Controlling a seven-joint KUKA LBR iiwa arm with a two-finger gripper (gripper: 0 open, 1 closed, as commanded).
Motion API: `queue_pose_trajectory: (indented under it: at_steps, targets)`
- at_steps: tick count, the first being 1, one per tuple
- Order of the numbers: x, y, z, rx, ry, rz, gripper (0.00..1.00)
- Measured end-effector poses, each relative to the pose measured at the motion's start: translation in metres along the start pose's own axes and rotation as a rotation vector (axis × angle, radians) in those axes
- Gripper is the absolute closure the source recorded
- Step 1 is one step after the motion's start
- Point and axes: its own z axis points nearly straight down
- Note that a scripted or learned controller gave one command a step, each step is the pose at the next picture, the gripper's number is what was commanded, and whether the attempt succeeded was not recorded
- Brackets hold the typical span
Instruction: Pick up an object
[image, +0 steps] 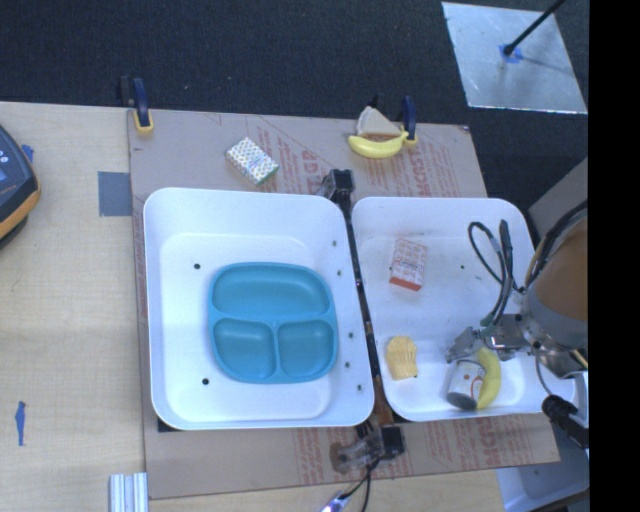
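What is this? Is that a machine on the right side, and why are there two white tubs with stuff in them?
Yes, that is a robot arm. It reaches in from the right, and its job is to pick something up. The picture is taken by one camera fixed above the bench, looking down at a slant.

At the end of the arm is a gripper, which works like a hand. It hangs low in the right tub, just above a banana and a small silver can. I cannot tell whether it has hold of either.

That tub also holds a yellow lump and a small packet. The left tub holds a blue plate with three sections. Behind the tubs, on the bench, lie a second banana and a little box.
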Motion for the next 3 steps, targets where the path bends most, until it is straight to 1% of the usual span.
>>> queue_pose_trajectory:
  at_steps: [1,2,3]
  targets:
    - [-0.001,0.0,-0.01,0.001,-0.001,-0.005,1.0]
    - [0.093,0.001,-0.101,-0.001,0.0,-0.002,1.0]
    - [0.146,0.073,-0.134,-0.002,0.0,0.001,1.0]
